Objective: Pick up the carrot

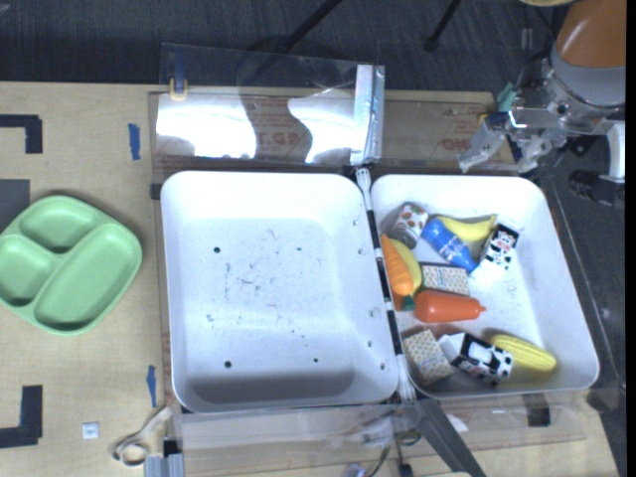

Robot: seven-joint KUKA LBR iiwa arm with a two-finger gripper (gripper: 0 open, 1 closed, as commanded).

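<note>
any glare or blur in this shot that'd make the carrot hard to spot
Camera view: strong glare on the clear panel behind the bins; the carrot in the right bin is evenly lit and sharp; the gripper at the top right looks slightly soft.

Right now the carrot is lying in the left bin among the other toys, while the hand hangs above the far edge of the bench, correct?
Not quite. The camera view shows the carrot lying in the right bin, among the other toys. The rest holds: the hand hangs above the far edge of the bench.
</note>
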